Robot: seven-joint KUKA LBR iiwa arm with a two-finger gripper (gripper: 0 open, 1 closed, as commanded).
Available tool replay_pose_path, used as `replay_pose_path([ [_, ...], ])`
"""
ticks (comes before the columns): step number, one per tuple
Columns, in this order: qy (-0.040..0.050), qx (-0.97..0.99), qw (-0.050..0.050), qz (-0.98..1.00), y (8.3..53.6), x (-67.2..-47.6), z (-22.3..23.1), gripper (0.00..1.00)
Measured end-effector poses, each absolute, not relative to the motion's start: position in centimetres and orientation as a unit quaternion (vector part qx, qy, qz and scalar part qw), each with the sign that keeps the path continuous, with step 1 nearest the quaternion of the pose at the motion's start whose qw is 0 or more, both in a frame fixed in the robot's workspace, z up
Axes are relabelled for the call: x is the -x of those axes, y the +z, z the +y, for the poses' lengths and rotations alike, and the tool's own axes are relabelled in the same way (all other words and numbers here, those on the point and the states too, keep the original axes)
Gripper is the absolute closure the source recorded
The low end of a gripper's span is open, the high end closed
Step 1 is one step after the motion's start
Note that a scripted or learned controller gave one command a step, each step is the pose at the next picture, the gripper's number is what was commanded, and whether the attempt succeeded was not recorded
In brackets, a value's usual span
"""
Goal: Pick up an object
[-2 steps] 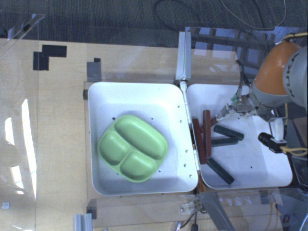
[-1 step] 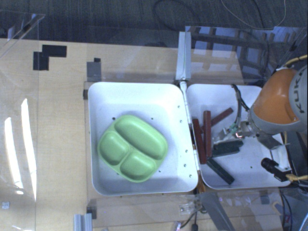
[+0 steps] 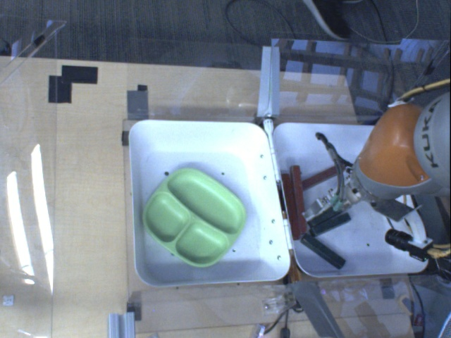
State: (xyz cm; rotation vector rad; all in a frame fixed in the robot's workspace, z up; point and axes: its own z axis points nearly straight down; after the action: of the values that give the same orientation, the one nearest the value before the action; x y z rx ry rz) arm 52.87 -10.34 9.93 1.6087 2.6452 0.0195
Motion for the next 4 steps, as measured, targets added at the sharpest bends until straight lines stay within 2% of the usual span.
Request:
replay_pose_path([
  [1, 0.0038, -0.638, 0.007, 0.77, 9.0, -54.7, -13.1, 0.0],
  [2, 0.0023, -0.703, 0.004, 0.711, 8.8, -62.3, -16.3, 0.0],
  [3, -0.0111, -0.66, 0.0, 0.752, 9.0, -66.1, -13.1, 0.0],
  [4, 0.0024, -0.562, 0.006, 0.827, 12.5, -67.1, -12.8, 0.0],
])
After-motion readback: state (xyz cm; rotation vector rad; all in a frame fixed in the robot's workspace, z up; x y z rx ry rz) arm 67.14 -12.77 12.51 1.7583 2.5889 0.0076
